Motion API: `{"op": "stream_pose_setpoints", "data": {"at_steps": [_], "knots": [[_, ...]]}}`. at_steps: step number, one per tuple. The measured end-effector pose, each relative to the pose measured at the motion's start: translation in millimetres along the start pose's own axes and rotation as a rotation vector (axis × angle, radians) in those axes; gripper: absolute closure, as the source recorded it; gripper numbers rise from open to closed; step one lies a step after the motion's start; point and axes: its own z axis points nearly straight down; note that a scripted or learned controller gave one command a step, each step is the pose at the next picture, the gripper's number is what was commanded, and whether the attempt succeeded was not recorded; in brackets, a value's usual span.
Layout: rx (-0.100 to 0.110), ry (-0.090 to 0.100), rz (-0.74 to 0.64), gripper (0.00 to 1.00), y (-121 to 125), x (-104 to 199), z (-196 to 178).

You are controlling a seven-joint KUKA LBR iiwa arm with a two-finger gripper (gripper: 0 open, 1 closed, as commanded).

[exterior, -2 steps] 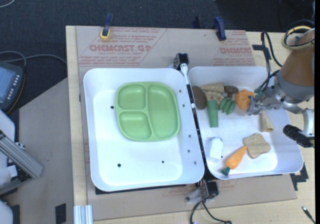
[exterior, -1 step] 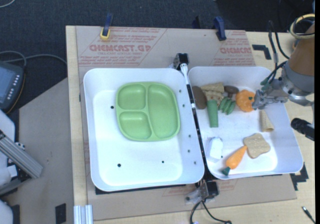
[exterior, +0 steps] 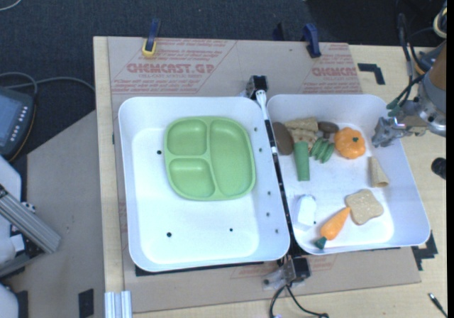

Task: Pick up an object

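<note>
At right edge of right bin (exterior: 418, 203), gripper (exterior: 384, 133) hangs over the rim w/ nothing visibly between its fingers; can't tell if they're spread or pressed together. Nearest obj: small pumpkin (exterior: 350, 143), round, orange, ribbed, just left of gripper, apart from it. Carrot (exterior: 334, 225) & bread slice (exterior: 364, 206) sit near front. Left bin (exterior: 142, 238) holds green divided plate (exterior: 211, 157).

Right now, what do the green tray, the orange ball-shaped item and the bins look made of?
Green tray: moulded plastic by the look, matte, uniform pale green, with rounded compartment ridges.
Orange ball-shaped item: probably toy plastic or rubber fruit, smooth, evenly saturated colour; too small to be sure.
Bins: thin white plastic, slightly glossy, with rounded formed rims and corners.
</note>
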Motion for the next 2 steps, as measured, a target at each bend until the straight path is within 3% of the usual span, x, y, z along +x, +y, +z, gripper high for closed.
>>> {"op": "stream_pose_setpoints", "data": {"at_steps": [1, 2], "knots": [[0.0, 0.001, -0.001, 1.0, 2, -1, -35], [0.008, 0.007, -0.007, 1.0, -7, 59, -43]]}}
